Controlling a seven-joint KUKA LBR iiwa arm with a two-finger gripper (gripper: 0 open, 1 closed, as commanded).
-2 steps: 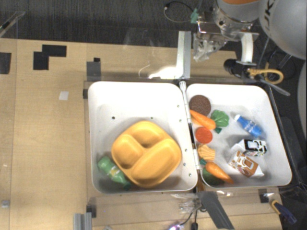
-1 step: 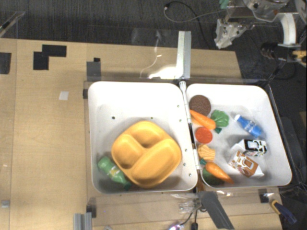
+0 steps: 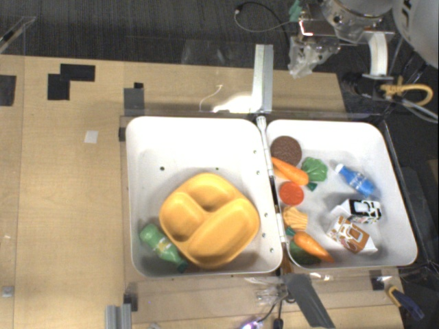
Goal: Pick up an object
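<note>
My gripper (image 3: 304, 57) hangs high above the bench, beyond the far edge of the right bin (image 3: 384, 142), with nothing visibly between its fingers. Below it, along the right bin's left side, lie a brown round disc (image 3: 286, 149), an orange carrot (image 3: 290, 171) with a green leafy top (image 3: 315, 169), a red tomato (image 3: 291, 194), a ridged yellow piece (image 3: 296, 218) and a second carrot (image 3: 312, 245). A blue bottle (image 3: 355, 179), a small black-and-white carton (image 3: 365, 210) and a brown-and-white packet (image 3: 350, 234) lie further right.
The left bin (image 3: 158, 142) holds a large yellow bread-like object (image 3: 208, 218) and a green bottle (image 3: 159, 242) at its front left corner. A metal post (image 3: 263, 79) stands behind the divider between the bins. Cables (image 3: 408, 91) run at the right.
</note>
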